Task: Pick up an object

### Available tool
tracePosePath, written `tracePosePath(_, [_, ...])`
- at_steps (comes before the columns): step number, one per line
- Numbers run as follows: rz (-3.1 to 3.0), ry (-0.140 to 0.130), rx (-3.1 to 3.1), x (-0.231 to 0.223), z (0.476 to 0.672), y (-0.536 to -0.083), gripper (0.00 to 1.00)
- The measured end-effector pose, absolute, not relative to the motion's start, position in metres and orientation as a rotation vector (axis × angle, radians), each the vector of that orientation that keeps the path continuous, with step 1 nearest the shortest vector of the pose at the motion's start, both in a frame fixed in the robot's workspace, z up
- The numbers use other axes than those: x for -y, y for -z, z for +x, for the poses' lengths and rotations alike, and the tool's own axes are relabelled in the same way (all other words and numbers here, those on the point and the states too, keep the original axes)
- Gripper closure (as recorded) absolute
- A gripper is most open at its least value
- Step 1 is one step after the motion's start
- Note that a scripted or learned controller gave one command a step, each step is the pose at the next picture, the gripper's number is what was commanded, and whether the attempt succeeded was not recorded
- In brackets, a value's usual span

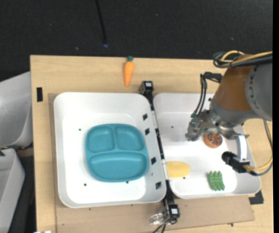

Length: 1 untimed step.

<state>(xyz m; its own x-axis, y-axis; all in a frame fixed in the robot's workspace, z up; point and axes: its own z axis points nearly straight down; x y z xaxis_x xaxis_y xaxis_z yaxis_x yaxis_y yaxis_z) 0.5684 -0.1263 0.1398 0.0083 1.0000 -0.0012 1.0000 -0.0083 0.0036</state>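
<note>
Two shallow white plastic bins sit side by side on the pale wooden desk (42, 154), left bin (66, 110) & right bin (178, 106), joined along a seam w/ small black clips. Grey KUKA arm (256, 89) w/ its orange band comes in from the right edge of the desk, wrist bent down steeply over the right bin's middle. Hand (198, 130) is low, near the bin floor, pointing toward the bin's left side; can't tell how it's set, metal parts blur together.

A small round orange-and-white object (212, 140) lies just beside the hand, on its right, partly under the wrist; can't tell whether they touch, and nothing is seen grasped. Too small to read its axis.

Pale yellow smooth oval lump (177, 169) rests at the right bin's near-left corner, long axis running left-right along the near wall. Green ridged, bumpy piece (216, 180) lies near the near-right corner, long axis roughly front-to-back, well apart from the hand.

Left bin holds a teal plastic divided plate (116, 152), rounded-square, 3 compartments, glossy, about centred.

Orange toy carrot w/ green top (128, 72) lies on bare desk beyond the left bin's far edge, long axis front-to-back, green end pointing away.
</note>
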Motion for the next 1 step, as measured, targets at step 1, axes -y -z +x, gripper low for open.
tracePosePath(1, [2.223, -0.005, -2.213, 0.1248, 0.564, -0.1853, 1.0])
